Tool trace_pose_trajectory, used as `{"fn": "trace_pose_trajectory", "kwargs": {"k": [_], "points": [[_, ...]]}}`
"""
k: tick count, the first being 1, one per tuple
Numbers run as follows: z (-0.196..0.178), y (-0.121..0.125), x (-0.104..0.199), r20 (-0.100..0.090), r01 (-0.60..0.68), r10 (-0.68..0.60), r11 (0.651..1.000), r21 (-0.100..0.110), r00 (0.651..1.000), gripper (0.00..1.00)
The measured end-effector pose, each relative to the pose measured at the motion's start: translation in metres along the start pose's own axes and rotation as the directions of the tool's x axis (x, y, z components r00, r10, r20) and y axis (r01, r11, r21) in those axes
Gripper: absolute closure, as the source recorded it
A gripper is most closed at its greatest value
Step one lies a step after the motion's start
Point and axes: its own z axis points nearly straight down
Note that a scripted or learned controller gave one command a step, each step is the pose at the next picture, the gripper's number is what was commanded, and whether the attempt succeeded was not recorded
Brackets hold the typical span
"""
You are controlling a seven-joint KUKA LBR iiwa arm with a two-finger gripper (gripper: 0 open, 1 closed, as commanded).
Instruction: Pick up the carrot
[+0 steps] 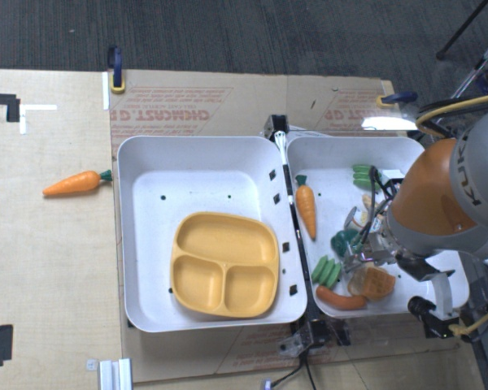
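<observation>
**Carrot waits by the bin wall**

Sausage (pixel 340 300) lies at the near edge of the right bin (pixel 407 311), next to a brown bready lump (pixel 372 283) and some green beans (pixel 326 271). Behind them, the carrot (pixel 307 208) lies on the floor of the same bin, close to the wall that splits the two bins. Its green top points away from the camera and its thin tip points toward the camera, so its long line runs along that wall. It looks like a toy: light, hard and smooth, so it may slip. My guess is that the thick middle is the best place to grab, with one finger on each side of the long line. The wall is near, so one finger has little room.

The pincer (pixel 364 246) hangs low over the green toys, near the carrot but not touching it. I cannot tell how it is set.

Another carrot (pixel 75 184) lies on the surface (pixel 49 283), left of the left bin (pixel 138 218), well apart. A yellow tray (pixel 225 263) sits in the left bin.
</observation>
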Motion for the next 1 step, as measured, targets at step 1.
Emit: {"fn": "trace_pose_trajectory", "kwargs": {"k": [1], "points": [[-0.0002, 0.0001, -0.0012, 0.0, -0.141, 0.141, 0.99, -0.003, 0.99, 1.0]]}}
